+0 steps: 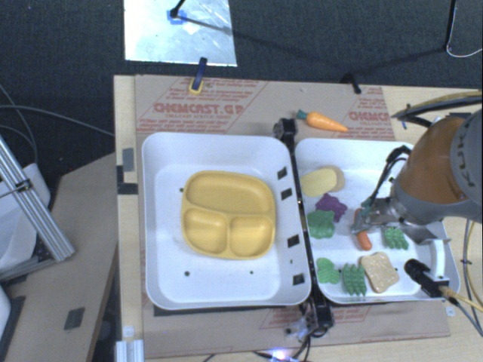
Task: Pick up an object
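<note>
The right bin holds several toy foods: a pale yellow piece, purple grapes, a green leafy piece, a small orange piece, a green piece, a bread slice and two more green pieces. My gripper hangs low in this bin, directly over the upper end of the small orange piece. The grey and orange arm hides the bin's right side.
The left bin holds a yellow divided tray. A toy carrot lies on the bench beyond the right bin. A black divider with clips runs between the bins.
</note>
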Robot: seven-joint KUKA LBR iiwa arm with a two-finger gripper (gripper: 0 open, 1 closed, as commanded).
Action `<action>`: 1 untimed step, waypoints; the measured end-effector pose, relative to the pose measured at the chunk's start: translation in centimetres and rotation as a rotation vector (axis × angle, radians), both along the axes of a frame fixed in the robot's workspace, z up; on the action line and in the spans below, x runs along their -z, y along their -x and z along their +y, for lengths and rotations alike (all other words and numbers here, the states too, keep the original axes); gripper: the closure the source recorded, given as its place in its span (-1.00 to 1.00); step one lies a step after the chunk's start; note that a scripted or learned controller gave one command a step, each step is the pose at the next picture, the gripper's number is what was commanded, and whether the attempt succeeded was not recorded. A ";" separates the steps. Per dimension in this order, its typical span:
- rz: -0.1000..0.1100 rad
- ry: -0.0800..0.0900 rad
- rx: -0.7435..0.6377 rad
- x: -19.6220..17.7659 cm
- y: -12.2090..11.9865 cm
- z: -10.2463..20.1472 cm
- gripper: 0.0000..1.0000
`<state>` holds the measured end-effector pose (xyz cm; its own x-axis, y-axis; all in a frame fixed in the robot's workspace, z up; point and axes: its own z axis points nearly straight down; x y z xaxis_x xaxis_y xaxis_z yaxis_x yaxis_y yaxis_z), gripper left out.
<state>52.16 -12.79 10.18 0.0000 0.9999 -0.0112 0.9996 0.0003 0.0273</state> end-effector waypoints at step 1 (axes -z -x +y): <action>0.018 -0.014 -0.014 -8.8 -0.4 8.9 1.00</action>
